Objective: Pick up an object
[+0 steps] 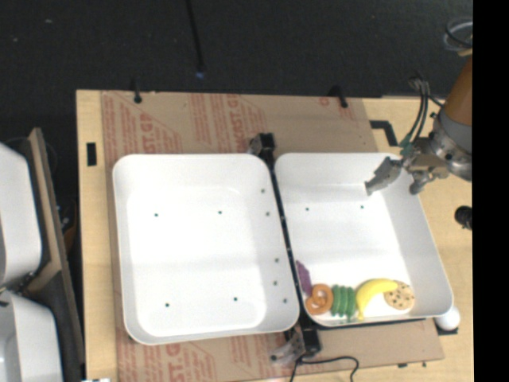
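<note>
Pincer [400, 178] released, fingers spread, nothing between them, over right bin's [413, 237] far corner, pretzel [320, 299], green piece [343, 301], banana [375, 290], cookie [399, 297] along its near edge

Arm [457, 110] cut off at right edge

A tan bench [199, 126] stands on dark floor [238, 30], evenly lit.

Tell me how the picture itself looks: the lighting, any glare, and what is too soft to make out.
Camera view: even overhead light, with the white bins bright and nearly washed out; soft shadows along their walls; the whole frame is coarse, so the toy food in the right bin's near corner reads as blurry colour patches; the gripper at the right is small and soft-edged.
</note>
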Robot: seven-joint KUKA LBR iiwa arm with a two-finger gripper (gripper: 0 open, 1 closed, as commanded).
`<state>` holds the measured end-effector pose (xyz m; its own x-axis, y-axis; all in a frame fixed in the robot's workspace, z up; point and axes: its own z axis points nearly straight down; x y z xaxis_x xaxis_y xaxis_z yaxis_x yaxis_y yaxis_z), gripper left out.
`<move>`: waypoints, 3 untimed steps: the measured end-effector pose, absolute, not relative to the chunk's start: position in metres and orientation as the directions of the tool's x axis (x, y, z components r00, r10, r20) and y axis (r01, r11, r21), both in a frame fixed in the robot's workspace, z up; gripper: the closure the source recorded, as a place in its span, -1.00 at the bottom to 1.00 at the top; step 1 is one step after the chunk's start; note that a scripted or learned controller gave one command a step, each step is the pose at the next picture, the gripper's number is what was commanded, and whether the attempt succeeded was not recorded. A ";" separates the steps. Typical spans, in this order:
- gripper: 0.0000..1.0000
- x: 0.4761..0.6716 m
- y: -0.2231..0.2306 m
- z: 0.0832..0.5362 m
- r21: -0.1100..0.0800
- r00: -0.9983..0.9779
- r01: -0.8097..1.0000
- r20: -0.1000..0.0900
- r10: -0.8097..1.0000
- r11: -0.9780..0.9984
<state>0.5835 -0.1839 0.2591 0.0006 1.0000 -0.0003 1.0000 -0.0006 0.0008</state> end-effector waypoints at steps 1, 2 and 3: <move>1.00 0.584 -0.184 0.270 0.002 0.001 1.000 -0.001 1.000 -0.001; 1.00 0.507 -0.218 0.268 0.001 0.005 1.000 -0.002 1.000 -0.005; 1.00 0.567 -0.225 0.241 -0.001 0.000 1.000 0.000 1.000 0.000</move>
<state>0.5669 -0.2247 0.2414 -0.0005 1.0000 -0.0002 1.0000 0.0005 -0.0014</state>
